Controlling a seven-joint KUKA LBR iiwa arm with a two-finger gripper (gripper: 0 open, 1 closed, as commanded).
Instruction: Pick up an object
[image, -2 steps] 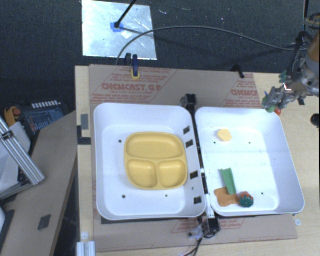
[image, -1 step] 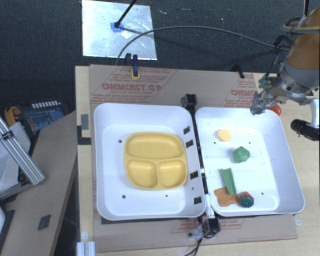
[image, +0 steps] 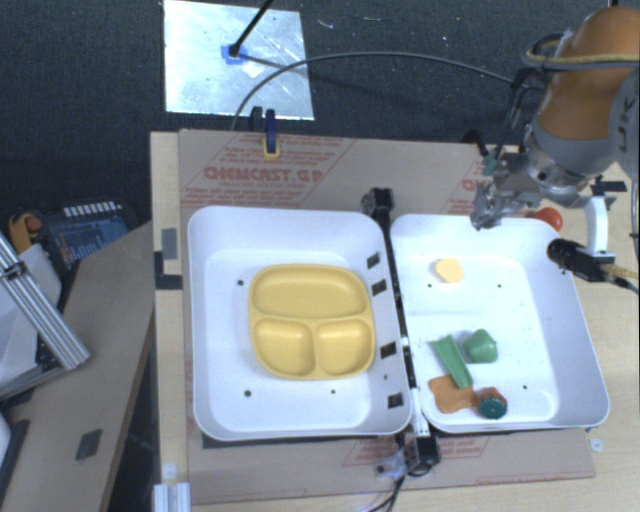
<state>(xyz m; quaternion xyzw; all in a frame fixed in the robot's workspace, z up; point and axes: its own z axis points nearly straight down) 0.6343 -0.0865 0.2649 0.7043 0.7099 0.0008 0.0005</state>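
claw (image: 487, 214) hangs over right bin (image: 520, 255) back rim, grip state unclear, should come down centred on yellow piece (image: 448, 270) lying apart from the 4 toys near the front

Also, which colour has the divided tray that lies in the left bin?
The divided tray is pale yellow, seen clearly in the camera view.

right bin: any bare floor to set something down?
Yes. The right bin has bare floor in the middle, between the yellow piece and the green pieces, and along its right wall. The near-left corner is crowded: green pieces, orange piece, teal piece. The gripper hangs over the far rim.
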